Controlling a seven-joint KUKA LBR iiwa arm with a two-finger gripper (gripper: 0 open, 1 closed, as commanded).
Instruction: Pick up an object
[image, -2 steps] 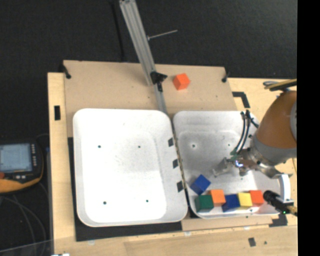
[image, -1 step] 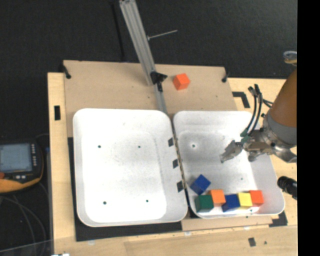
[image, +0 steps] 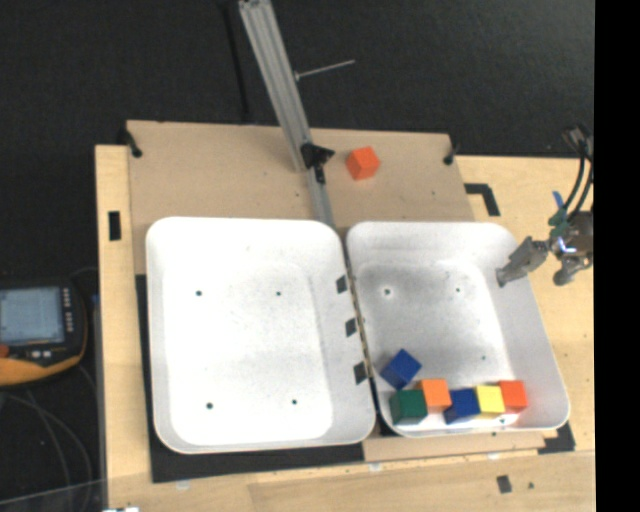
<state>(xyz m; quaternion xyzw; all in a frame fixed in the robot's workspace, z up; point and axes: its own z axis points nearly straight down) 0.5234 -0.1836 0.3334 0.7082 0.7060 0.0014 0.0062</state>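
— Looking down from the camera view, what is being shown?

— Two bins are being seen side by side. In the right bin (image: 520, 330), small cubes are being kept along the near wall: a green cube (image: 407, 405), an orange cube (image: 436, 394), a blue cube (image: 463, 404), a yellow cube (image: 490, 400) and a red-orange cube (image: 513, 394), with another blue cube (image: 401, 368) tilted just behind them. The gripper (image: 535, 256) is being held over that bin's far right rim, well apart from them; whether it is released or clenched cannot be told.

— How is a cube likely to be handled?

— Probably as something light, stiff and smooth. The tilted blue cube is being judged easiest, taken across two opposite flat faces.
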